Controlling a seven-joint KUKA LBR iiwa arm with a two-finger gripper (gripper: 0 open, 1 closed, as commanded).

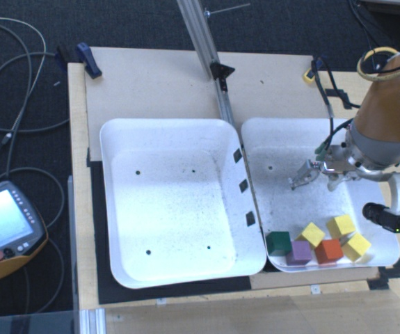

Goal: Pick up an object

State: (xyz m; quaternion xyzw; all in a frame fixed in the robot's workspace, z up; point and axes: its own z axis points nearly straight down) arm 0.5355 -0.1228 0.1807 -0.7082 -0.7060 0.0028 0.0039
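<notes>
Several small blocks lie bunched in the near right corner of the right bin (pixel 283 134): a green block (pixel 278 243), a purple block (pixel 299 252), a red block (pixel 329 250) and three yellow blocks (pixel 312 234), (pixel 341 225), (pixel 357 246). My gripper (pixel 304 176) hangs over the middle of the right bin, pointing left, behind the blocks and apart from them. Its fingers stand open with nothing between them.
The left bin (pixel 116 145) stands beside the right one, with black clips along the shared wall. A metal pole (pixel 198 30) slants up from the back between the bins. Cables and a teach pendant (pixel 5 228) lie off the bench at the left.
</notes>
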